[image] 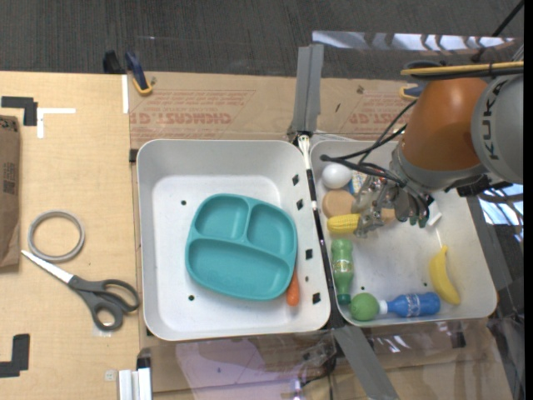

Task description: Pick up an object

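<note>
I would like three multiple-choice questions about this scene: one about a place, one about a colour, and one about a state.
1. Where does the teal divided plate lie?
A. left bin
B. right bin
C. cardboard

2. What colour is the banana?
A. green
B. yellow
C. blue

3. How does the blue bottle rest?
A. upright
B. on its side
C. on the plate

Answers:
1 A, it sits in the left bin.
2 B, it is yellow, near the right bin edge.
3 B, it lies flat beside the green ball.

Bench (75, 182); two bins (158, 223), scissors (92, 290), tape roll (56, 234)
</note>
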`<state>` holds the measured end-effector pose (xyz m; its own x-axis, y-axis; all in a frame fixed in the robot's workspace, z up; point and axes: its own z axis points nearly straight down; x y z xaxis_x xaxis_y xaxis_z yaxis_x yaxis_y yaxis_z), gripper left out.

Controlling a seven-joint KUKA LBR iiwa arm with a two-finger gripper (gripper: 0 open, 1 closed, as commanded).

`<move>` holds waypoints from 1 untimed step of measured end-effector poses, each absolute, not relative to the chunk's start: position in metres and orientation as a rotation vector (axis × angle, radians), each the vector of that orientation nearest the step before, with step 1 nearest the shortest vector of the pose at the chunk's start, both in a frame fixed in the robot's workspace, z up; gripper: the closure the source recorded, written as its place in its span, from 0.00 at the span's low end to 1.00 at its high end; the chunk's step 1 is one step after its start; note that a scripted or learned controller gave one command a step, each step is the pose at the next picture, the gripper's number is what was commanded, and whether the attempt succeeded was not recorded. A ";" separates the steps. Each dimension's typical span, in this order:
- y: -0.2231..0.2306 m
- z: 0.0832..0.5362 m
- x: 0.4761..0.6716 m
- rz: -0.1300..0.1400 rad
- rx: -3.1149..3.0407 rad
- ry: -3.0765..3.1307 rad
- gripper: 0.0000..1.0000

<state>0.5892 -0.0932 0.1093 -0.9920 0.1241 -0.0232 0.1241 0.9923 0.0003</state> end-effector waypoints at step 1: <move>-0.121 0.230 0.642 -0.001 0.198 3.128 1.00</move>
<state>0.6424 -0.1212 0.2304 -0.9920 0.1263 -0.0069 0.1263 0.9920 -0.0002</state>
